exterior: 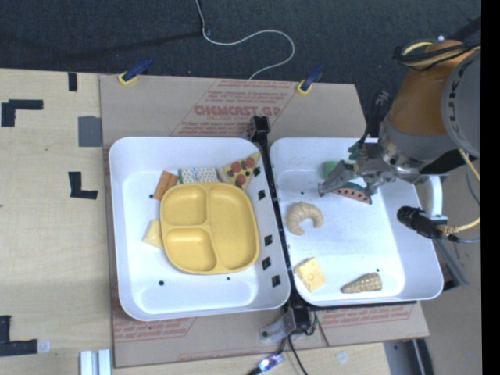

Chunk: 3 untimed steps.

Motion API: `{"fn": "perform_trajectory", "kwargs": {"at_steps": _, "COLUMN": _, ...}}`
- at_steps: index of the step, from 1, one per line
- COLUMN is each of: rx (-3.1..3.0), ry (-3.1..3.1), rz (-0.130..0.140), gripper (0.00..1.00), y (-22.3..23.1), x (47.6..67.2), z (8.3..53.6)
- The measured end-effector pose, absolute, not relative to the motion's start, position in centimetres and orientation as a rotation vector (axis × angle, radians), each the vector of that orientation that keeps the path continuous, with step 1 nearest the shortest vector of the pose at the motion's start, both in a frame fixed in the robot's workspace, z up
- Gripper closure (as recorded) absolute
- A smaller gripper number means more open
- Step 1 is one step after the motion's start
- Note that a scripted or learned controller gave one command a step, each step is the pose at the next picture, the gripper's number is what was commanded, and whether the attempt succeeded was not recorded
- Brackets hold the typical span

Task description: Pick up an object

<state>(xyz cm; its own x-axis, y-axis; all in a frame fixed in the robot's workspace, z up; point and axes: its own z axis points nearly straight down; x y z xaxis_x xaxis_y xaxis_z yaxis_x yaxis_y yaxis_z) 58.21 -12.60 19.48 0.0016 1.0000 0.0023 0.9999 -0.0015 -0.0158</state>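
Croissant lies crosswise in right bin, tips pointing down.

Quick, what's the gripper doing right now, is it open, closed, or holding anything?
Gripper: low in the right bin, over the green and red toy pieces; open or shut cannot be told.

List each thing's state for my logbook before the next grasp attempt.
Yellow divided plate: upright in the left bin, lying over several toys.
Croissant: lying loose in the right bin.
Cheese wedge: flat, near the front edge.
Cone: on its side.
Tool: low over the green and red toy.
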Motion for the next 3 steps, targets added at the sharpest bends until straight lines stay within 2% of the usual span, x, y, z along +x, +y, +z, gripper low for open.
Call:
{"fn": "perform_trajectory", "kwargs": {"at_steps": 1, "rx": -2.218, "ry": -2.222, "rz": 0.001, "gripper": 0.0, "y": -12.6, "x": 58.5, "z": 20.3}}
{"fn": "perform_trajectory", "kwargs": {"at_steps": 3, "rx": -2.217, "ry": -2.218, "rz": 0.008, "gripper": 0.0, "y": -13.7, "x": 57.2, "z": 9.5}}
